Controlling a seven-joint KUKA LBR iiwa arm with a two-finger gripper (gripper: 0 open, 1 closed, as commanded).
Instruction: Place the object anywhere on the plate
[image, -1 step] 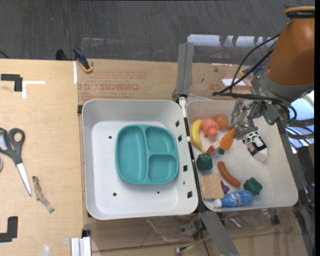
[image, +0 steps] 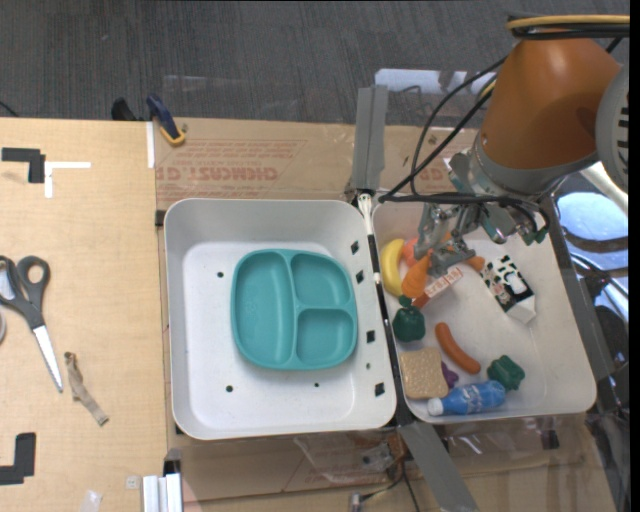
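A teal plate (image: 295, 308) with three compartments lies in the left white bin (image: 190, 330). My gripper (image: 441, 250) hangs low in the right bin (image: 560, 370), at its back left. It is right over a cluster of toys: a yellow banana (image: 391, 262), an orange carrot-like piece (image: 415, 276) and a red and white packet (image: 447, 283). Whether it touches or holds any of them is hidden by the wrist and cables.
Also in the right bin are a dark green toy (image: 408, 324), a sausage (image: 458, 347), a tan bread slice (image: 424, 372), a blue bottle (image: 470, 399), a green block (image: 507, 372) and a white carton (image: 513, 286). Scissors (image: 32, 305) lie on the bench at left.
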